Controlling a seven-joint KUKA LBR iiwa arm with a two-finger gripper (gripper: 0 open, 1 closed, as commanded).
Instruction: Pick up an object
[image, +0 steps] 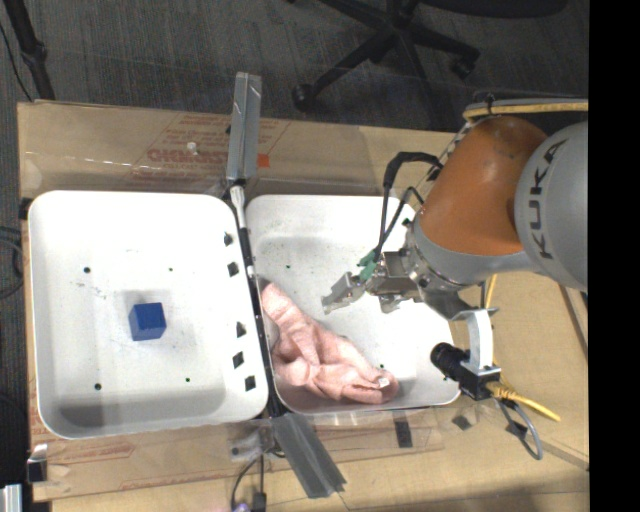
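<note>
Looming largest and closest to the lens, the arm (500, 200) is reaching in from the right, its grey shell and orange band covering the right bin's (300, 225) far right wall and part of its floor. Its bulk is hiding the wrist joint, and cables are crossing in front of the mount, so that part is hard to read.

Below it, the gripper (338, 293) is hanging over the middle of the right bin, pointing left and slightly down. Its fingers are showing as one narrow grey tip; whether they are spread or pressed together cannot be told. Nothing is showing between them, and the tip appears to be hanging apart from the things beneath.

Just below and left of the tip, a pink crumpled soft object (320, 355) is lying along the bin's near left corner, pressing against the divider side. Well apart, in the left bin (60, 220), a small blue cube (147, 320) is sitting alone on the white floor. Both bins are resting on a cardboard sheet (130, 140).
</note>
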